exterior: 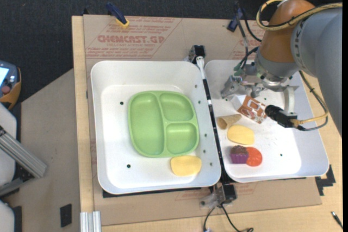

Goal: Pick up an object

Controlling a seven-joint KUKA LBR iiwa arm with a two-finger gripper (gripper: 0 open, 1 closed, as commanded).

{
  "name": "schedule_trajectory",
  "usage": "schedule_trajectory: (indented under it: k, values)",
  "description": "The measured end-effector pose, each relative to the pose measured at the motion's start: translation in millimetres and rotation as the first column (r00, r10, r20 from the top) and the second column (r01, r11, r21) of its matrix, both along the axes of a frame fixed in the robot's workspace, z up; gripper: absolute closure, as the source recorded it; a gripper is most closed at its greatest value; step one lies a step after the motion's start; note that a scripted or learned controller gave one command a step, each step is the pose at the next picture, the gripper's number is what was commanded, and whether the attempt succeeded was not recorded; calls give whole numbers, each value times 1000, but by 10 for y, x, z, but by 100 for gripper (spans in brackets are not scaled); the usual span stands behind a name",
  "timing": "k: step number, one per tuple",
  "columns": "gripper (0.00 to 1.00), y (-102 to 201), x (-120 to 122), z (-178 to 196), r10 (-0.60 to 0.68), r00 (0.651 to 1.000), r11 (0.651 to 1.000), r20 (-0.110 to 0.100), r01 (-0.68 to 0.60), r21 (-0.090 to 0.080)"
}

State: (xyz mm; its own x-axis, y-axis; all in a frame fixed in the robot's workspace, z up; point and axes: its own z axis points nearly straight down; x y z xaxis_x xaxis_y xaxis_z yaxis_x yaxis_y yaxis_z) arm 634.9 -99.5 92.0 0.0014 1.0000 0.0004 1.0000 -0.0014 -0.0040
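Observation:
My gripper (254, 96) hangs low over the back of the right bin (310, 163), under the arm's orange band. Directly below it and touching or nearly touching lies a small brown-and-white checked piece (253, 110); whether it is gripped I cannot tell. In front of it lie a tan wedge (228, 120), a yellow oval piece (240, 135), a purple piece (238, 154) and a red-orange round piece (254, 157). The left bin (103, 117) holds a green divided plate (163, 123) with a yellow lump (186, 165) by its front right corner.
The two bins meet at a raised rim (209, 117) just left of the gripper. A black plug on a yellow cable (283, 117) hangs from the wrist over the right bin. Blue clamps (117, 14) hold the cardboard base at the back.

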Motion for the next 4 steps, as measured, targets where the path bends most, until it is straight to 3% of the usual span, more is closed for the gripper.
schedule_trajectory:
  k: [2,3,4]
  values:
    - [0,-19,158,-70,2,1000,1000,7,-2,-1]
    - [0,71,-165,-72,0,1000,1000,0,0,1]
    - [0,-2,-68,-71,1,1000,1000,6,-1,-1]
